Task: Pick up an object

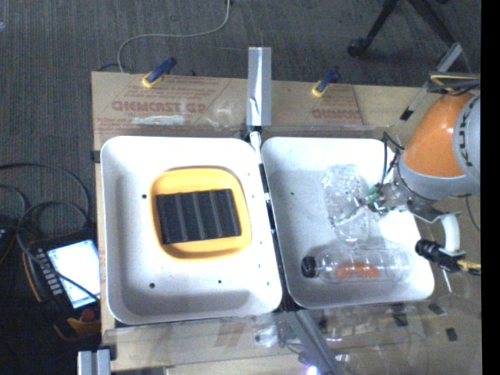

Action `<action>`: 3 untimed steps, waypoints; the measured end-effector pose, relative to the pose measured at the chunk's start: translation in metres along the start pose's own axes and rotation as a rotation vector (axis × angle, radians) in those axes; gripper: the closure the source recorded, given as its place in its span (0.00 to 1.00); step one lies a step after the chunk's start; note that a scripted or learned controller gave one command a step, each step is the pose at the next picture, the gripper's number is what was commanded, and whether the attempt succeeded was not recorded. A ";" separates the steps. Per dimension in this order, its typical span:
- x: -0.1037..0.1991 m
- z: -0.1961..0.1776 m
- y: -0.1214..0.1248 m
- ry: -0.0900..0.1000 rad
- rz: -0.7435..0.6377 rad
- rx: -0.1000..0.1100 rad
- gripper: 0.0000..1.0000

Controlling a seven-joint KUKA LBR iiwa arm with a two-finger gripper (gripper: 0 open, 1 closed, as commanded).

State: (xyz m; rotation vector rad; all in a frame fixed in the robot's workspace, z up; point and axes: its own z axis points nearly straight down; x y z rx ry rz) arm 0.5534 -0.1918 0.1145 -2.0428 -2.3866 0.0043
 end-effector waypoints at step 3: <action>-0.018 0.023 0.083 -0.002 -0.061 -0.005 0.00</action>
